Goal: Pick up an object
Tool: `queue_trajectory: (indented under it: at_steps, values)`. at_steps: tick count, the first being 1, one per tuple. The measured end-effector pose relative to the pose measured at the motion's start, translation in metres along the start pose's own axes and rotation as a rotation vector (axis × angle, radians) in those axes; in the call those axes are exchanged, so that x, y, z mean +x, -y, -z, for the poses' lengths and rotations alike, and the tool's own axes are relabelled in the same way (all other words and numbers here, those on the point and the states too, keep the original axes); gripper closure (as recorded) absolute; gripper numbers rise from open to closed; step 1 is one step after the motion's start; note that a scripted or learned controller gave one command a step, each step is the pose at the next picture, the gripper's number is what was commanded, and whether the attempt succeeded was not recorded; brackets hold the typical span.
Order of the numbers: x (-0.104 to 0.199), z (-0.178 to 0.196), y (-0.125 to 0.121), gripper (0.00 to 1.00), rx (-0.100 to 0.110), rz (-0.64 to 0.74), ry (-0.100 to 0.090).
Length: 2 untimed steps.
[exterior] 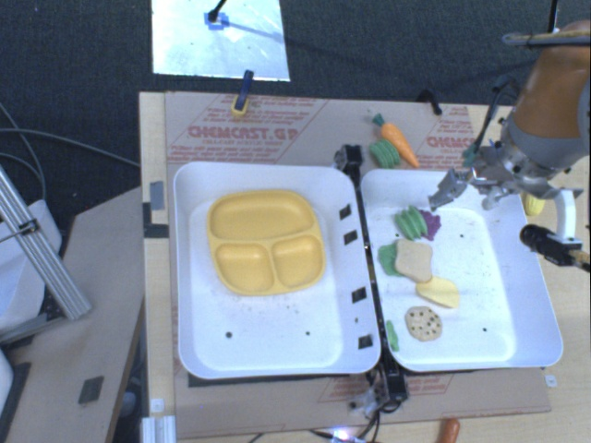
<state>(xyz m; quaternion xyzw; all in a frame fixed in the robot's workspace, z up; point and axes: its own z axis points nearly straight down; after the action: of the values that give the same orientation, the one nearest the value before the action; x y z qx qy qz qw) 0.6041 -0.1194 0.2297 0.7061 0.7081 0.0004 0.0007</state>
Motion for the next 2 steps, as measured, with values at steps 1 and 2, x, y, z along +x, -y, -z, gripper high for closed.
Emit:
queue_trajectory:
  at_steps: [1,2]
  values:
    - [-0.048,-0.102,0.038,0.0,0.009,-0.007,-0.001]
    - [0.004,-0.117,0.081,0.0,0.006,0.003,-0.004]
